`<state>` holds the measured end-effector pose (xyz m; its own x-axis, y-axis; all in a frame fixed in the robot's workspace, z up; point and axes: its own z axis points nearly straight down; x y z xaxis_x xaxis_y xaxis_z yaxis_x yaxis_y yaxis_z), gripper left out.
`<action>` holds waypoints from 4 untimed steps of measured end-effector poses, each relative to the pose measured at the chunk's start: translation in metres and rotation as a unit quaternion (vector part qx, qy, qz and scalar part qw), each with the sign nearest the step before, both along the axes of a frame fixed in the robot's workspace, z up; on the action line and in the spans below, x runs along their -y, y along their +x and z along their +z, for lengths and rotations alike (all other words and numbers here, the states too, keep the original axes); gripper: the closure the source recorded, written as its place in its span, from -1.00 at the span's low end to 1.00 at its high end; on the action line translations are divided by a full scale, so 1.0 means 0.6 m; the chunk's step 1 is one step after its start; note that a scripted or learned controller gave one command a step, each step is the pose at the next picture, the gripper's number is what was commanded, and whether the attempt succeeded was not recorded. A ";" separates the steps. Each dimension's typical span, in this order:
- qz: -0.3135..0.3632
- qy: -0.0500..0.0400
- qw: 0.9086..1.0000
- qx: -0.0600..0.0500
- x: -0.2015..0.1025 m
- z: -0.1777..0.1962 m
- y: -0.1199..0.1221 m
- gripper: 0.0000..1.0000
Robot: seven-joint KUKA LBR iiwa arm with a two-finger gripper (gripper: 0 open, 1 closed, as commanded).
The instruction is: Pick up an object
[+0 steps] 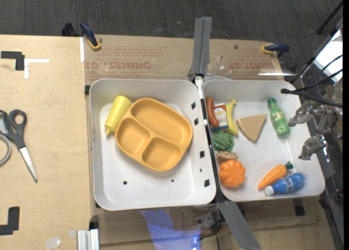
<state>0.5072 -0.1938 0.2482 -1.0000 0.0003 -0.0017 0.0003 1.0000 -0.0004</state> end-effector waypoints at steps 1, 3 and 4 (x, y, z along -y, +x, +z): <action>0.041 -0.001 0.999 0.002 0.046 -0.256 0.146 -1.00; -0.053 0.000 0.999 0.002 -0.147 -0.257 0.254 -1.00; -0.023 -0.001 1.000 0.004 0.012 -0.255 0.248 -1.00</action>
<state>0.6558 -0.2012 0.0951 -0.9989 0.0462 -0.0088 0.0462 0.9989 -0.0017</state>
